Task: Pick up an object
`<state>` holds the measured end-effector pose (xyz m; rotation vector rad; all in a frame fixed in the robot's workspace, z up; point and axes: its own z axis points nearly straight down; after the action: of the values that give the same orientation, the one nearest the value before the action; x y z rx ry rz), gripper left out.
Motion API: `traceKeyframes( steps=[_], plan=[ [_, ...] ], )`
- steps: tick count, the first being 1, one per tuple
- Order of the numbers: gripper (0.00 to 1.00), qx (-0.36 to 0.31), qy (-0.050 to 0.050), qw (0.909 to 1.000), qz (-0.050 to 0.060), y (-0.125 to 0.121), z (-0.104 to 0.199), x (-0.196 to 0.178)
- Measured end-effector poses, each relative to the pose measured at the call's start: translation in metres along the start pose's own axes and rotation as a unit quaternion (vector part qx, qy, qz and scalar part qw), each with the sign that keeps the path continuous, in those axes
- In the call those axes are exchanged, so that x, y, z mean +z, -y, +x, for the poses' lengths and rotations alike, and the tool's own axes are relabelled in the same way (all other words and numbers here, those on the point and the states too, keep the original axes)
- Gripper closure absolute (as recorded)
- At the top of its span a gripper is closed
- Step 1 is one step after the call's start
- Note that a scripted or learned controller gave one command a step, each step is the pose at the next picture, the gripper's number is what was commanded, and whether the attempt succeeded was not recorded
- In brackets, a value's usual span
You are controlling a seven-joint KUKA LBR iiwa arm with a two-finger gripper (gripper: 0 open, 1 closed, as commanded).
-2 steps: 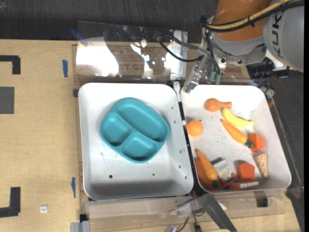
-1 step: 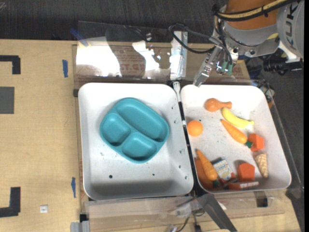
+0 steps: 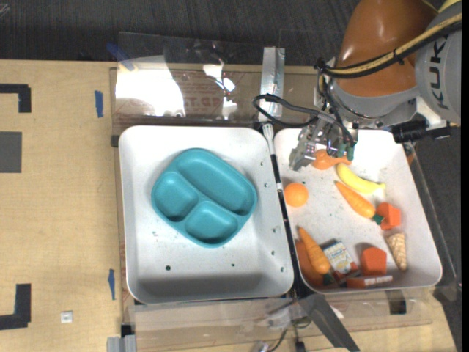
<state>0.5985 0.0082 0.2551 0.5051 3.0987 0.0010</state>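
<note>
Overhead, the arm's grey casing shows the letters "KU" at the frame's right edge, while the claw [image 3: 316, 151] hangs in the right bin [image 3: 421, 218], its fingers closed around a small orange piece [image 3: 322, 160], with a banana [image 3: 357, 178] just right and an orange ball [image 3: 296, 195] below-left.
</note>
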Motion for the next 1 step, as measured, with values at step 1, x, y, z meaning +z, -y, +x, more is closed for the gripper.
traceKeyframes(
  steps=[1],
  plan=[
    [1.00,-0.043,0.003,0.9991,-0.001,-0.0202,-0.0335,0.0214]
  ],
)
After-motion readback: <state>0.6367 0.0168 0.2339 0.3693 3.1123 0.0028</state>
